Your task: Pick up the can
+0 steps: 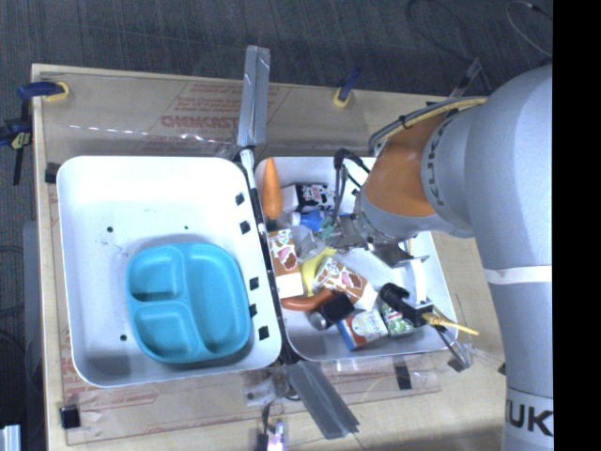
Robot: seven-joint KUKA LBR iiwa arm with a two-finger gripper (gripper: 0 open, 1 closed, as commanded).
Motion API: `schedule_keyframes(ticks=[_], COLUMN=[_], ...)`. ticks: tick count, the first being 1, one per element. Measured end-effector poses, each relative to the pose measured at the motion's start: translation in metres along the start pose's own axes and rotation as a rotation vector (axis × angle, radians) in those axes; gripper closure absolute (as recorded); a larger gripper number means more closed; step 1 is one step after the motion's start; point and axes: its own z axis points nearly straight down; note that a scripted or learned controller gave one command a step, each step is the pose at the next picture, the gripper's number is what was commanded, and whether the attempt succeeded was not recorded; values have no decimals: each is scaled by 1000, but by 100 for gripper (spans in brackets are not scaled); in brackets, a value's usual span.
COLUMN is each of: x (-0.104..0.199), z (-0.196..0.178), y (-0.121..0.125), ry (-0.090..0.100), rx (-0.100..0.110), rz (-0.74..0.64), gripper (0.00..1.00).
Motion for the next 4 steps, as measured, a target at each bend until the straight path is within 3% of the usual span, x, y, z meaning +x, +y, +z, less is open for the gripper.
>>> schedule_keyframes(ticks=[1,2,3,4], x=[-52,-44,-25,-46], z=[-85,-11,-67,-87], y=[-43,-86,-82,-84], ry=[18,20,20,19], rx=[15,16,14,15], rz=[118,65,15,66], gripper=[0,0,0,0])
